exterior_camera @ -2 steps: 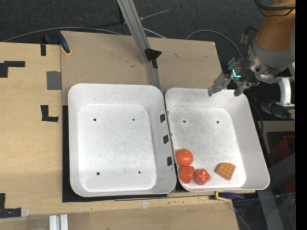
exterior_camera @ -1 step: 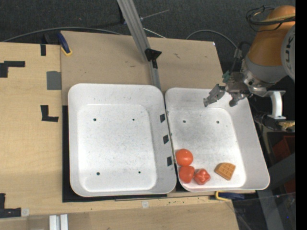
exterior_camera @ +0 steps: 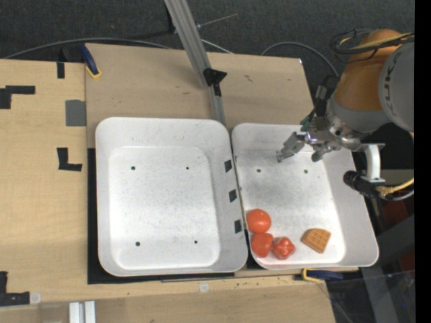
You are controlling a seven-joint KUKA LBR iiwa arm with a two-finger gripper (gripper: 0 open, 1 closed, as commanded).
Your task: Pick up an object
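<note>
a: location of targets?

b: right bin [exterior_camera: 350, 244], near edge. three red items clustered at the near left corner: round tomato [exterior_camera: 258, 221] hard against the left wall, second red piece [exterior_camera: 262, 244] just below and touching, lumpy red pepper [exterior_camera: 283, 248] touching that one on its right. tan waffle [exterior_camera: 316, 239] just beside the pepper, apart from it.

a: gripper status?

b: gripper [exterior_camera: 301, 150] over the far end of the right bin, well apart from all four items. fingers [exterior_camera: 288, 151] spread open, nothing between them.

a: handling properties?

b: judged as small toy food: light, stiff, probably smooth plastic. red pieces rounded, likely to roll or squirt out under an off-centre pinch. waffle flat and ridged, less slip, but low to the floor.

a: grasp point?

b: waffle recommended: standing clear, room for a finger on each side. close across its narrow width, fingers right down at the bin floor. tomato as alternative: pinch across the widest part, though wall and neighbour crowd two sides.

a: left bin [exterior_camera: 161, 194]?

b: not needed for this pick.
</note>
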